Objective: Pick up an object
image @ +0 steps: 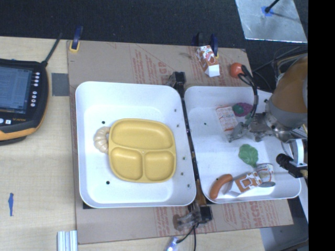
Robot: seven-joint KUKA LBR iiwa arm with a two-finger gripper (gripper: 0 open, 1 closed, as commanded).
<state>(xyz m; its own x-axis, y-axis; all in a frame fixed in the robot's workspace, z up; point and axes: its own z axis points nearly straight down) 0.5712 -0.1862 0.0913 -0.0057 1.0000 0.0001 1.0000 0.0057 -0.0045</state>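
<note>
One arm (290, 95) low over right bin (209, 156).

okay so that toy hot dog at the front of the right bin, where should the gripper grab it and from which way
Grip the toy hot dog across its narrow middle, coming straight down from above. It lies flat and slanted in the right bin, its lower end near the front wall and a carton close on its right, so close the fingers across its width.

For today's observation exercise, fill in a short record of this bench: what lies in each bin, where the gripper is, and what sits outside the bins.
left bin: yellow divided tray, beige item at its left edge
right bin: green leaf, sausage, small packet, purple item
gripper: low over right bin, nothing seen held
outside bins: small carton, tablet
</note>
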